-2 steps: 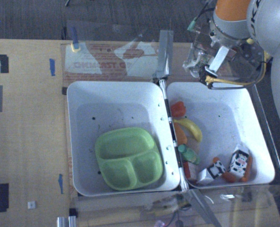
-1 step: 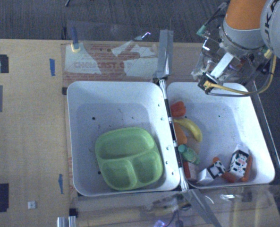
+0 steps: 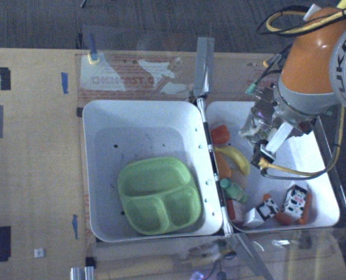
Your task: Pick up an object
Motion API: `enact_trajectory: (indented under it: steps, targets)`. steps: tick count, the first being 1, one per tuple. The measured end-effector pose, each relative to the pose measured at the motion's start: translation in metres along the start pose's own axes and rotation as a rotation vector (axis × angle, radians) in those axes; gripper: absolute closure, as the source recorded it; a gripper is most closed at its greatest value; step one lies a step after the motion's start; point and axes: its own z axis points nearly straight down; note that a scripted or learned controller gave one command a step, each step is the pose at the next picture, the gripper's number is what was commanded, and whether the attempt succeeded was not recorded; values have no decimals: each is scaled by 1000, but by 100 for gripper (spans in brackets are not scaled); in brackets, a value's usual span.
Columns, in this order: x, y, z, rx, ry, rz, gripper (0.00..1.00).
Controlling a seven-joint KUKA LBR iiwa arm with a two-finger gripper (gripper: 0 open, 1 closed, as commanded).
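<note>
The claw (image 3: 255, 134) hangs over the right shallow white plastic bin (image 3: 327, 209), just right of a curved yellow toy banana (image 3: 236, 158); whether it is open or closed cannot be told. Left of the banana, a green divided plastic plate (image 3: 158, 194) lies in the left bin (image 3: 100, 121).

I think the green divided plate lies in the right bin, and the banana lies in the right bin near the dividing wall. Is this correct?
Not quite. The camera view shows the green divided plate in the left bin, not the right one. The rest holds: the banana lies in the right bin, near the dividing wall.
</note>
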Motion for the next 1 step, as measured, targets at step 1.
enact_trajectory:
  steps: [1]
  targets:
    - [3,-80,30,2,-1,155,100]
